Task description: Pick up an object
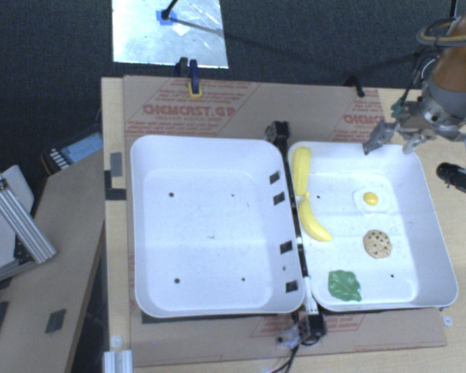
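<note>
The right bin point(427, 208) holds a yellow banana point(305, 196) along its left wall, a fried egg point(370, 200) in the middle, a chocolate-chip cookie point(377, 244) below it and a green leafy piece point(344, 284) near the front. My gripper point(391, 141) hangs above the bin's far right corner, clear of all of them. Its two dark fingers stand spread apart with nothing between them.
The left bin point(210, 224) sits beside the right one, joined at a black clipped divider point(289, 208). A metal plate point(169, 20) lies on the dark floor behind the bench. A black fixture point(460, 173) is at the right edge.
</note>
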### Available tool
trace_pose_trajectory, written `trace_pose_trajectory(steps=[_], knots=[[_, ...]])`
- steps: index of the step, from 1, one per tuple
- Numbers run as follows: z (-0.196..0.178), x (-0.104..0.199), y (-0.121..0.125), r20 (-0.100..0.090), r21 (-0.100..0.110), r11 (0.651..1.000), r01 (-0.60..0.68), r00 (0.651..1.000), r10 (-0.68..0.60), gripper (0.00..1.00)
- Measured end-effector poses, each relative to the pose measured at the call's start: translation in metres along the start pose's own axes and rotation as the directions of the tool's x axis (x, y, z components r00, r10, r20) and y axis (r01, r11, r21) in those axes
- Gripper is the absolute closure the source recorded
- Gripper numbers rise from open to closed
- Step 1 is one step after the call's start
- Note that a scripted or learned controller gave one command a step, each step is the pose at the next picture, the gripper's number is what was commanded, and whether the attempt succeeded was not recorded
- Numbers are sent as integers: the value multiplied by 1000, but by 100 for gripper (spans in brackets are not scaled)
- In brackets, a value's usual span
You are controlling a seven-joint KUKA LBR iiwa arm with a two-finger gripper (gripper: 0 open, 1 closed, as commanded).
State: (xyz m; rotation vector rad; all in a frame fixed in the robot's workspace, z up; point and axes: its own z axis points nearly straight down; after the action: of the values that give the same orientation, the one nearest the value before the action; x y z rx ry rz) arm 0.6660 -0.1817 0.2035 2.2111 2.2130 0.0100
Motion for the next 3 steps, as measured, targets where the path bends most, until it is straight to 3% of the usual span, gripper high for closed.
trace_pose_trajectory(steps=[1, 2, 3], knots=[[126, 10, -1, -6, 20, 1000, 5, 1000, -5, 0], [-7, -14, 6, 1, -2, 1000, 0, 1000, 0, 0], [124, -24, 0, -6, 17, 1000, 0, 1000, 0, 0]])
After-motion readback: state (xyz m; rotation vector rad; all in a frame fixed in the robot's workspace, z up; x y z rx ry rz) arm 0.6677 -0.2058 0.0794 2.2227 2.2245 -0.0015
